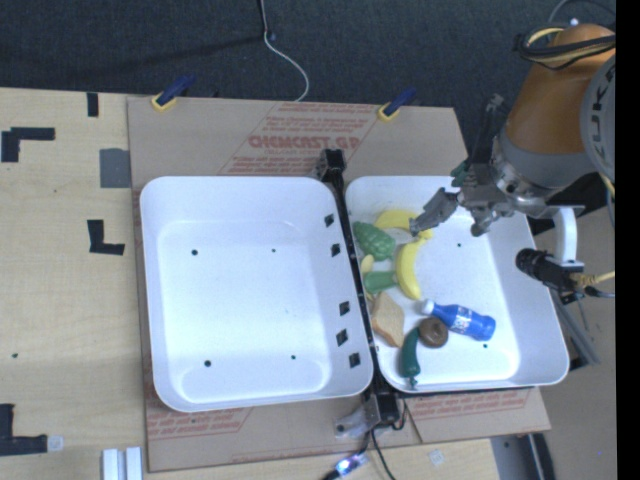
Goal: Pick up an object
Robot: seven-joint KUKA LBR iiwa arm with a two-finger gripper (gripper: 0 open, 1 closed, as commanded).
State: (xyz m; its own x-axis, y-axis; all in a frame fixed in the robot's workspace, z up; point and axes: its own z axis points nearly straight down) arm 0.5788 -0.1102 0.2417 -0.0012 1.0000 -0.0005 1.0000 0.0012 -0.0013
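Over the right-hand bin point(500, 268) is where I hang, my grey arm with its orange band point(560, 78) coming in from the right side of the bench. The left-hand bin point(240, 288), the larger stretch of white before me, has nothing I would want; all the pickings lie in the right one, heaped against the wall it shares with its neighbour.

My gripper point(452, 213) sits above the upper part of that bin. My jaws look parted, one finger reaching toward the pile and the other toward the bare floor, and there is nothing between them; the slant of the view makes me a little unsure how wide the gap is.

Of the objects, the yellow banana point(408, 266) is the biggest and lies nearest my lower finger, curving down from a second yellow piece point(397, 218) above it. Touching it on the left is a green knobbly toy point(374, 240). Below come a tan block point(388, 318), a blue bottle point(468, 321) lying on its side, a dark green pepper-like thing point(411, 353), and a small brown round item point(433, 332) just beside the bottle.

I judge I am at the approach, nothing yet grasped. The next move calls for lining up over one piece, likely the banana, dropping down and closing across its narrow width without catching its neighbours.
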